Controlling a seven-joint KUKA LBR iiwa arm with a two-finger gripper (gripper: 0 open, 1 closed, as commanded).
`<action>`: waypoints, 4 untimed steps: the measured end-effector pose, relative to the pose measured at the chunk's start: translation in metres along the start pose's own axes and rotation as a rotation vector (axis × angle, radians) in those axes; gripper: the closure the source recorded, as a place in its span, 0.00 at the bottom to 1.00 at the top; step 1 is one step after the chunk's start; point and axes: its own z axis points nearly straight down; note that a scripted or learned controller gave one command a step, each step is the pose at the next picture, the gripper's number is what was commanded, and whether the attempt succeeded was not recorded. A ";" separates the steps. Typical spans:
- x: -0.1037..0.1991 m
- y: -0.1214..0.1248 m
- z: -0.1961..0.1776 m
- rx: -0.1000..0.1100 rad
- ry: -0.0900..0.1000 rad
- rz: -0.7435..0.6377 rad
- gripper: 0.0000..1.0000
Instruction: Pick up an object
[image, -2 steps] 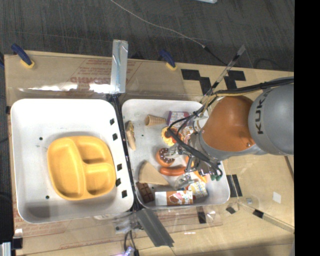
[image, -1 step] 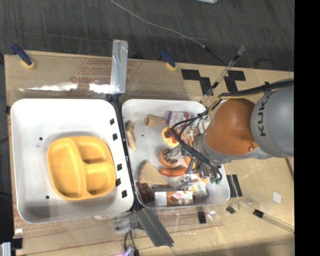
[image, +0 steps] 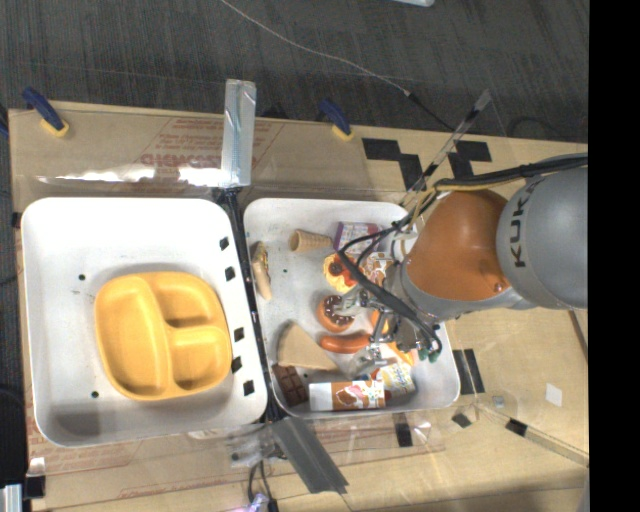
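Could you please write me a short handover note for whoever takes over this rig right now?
Claw: low in the right white bin, among the food toys; the wrist and cables hide it, so open or shut cannot be told, and nothing is seen in its hold.
Right bin's things: tan ice-cream cone, chocolate-glazed doughnut, orange-red sausage, tan wedge slice, brown chocolate bar, brown-and-white bottle lying on its side, beige bread stick by the left wall.
Left white bin: yellow divided plastic tray.
Done: arm lowered into the right bin.
Left: confirm a grasp, lift an object.
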 end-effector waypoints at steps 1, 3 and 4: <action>0.010 0.021 -0.003 0.003 -0.018 0.103 0.00; -0.083 0.089 -0.101 -0.001 0.001 0.334 0.00; -0.066 0.012 -0.027 0.000 0.017 0.267 0.00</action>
